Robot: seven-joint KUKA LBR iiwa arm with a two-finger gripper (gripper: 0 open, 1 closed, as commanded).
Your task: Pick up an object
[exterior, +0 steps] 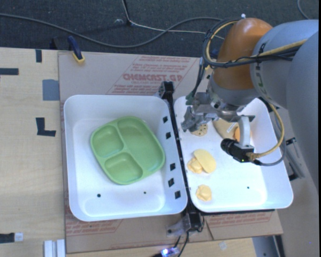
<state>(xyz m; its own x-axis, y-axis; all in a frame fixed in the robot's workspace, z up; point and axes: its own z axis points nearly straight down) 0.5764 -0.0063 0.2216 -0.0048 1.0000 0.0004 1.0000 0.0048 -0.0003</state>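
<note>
Hand (pixel 195 119) is low over the right bin (pixel 267 194), above a small speckled cookie piece (pixel 201 128), though I cannot tell if it holds anything; this piece looks light and crumbly, so gripping its edges softly seems best.

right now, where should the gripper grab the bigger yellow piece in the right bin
Judging by its pose, take the bigger yellow piece from straight above, fingers across its narrow width. It lies flat in the right bin, apart from the smaller yellow piece, with space on both sides.
</note>
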